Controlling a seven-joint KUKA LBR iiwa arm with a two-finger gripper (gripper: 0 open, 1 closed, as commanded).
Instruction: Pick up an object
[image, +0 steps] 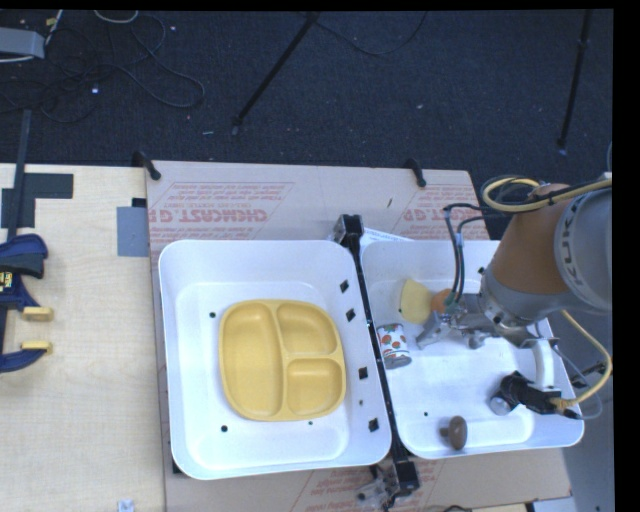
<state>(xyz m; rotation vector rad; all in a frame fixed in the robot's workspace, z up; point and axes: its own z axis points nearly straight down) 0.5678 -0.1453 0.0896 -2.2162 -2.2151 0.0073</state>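
Two white bins are seen side by side on the table (80, 420), near the middle of the frame. In the left bin (170, 300) a yellow plate (282, 358) with three parts is laid flat. The grey and orange arm (545, 255) is seen at the right of the frame, over the right bin (440, 385). The tool (455, 330) is held low over the upper middle of that bin. It cannot be told if the tool is spread or pressed together, and nothing can be seen pinched in it.

Four small things are found in the right bin. A pale yellow block (414, 298) is placed near the top left of the bin, just up and left of the tool. A little orange thing (441, 300) is seen right beside the block, close to the tool. A small can (394, 346) with red spots is set by the bin's left wall, just left of the tool. A brown lump (455, 432) is left near the bottom edge, well apart from the tool.
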